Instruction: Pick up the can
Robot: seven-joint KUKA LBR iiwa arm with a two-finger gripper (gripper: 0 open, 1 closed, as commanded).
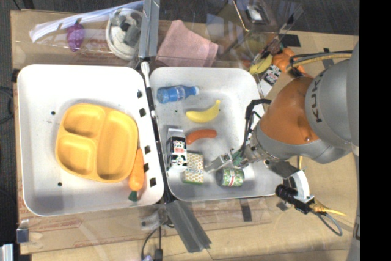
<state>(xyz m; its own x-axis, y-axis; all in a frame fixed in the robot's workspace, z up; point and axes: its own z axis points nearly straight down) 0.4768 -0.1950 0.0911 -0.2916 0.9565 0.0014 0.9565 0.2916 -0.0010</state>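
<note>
Fingers (231, 159) — you can't tell if they're apart or together, hovering just above the can (231, 177), which lies on its side at the right bin's (235, 79) near edge — likely lining up.

The grey arm (333, 110) comes in from the right, big and bulky at the edge of the view, its orange band (284, 119) curving just above the wrist. From there the wrist dips down and to the left, black cable looping alongside it. The gripper (227, 160) sits low at the end, pointed leftward, its metal tip angled out. The fingers are too small and cluttered to read from up here.
</note>
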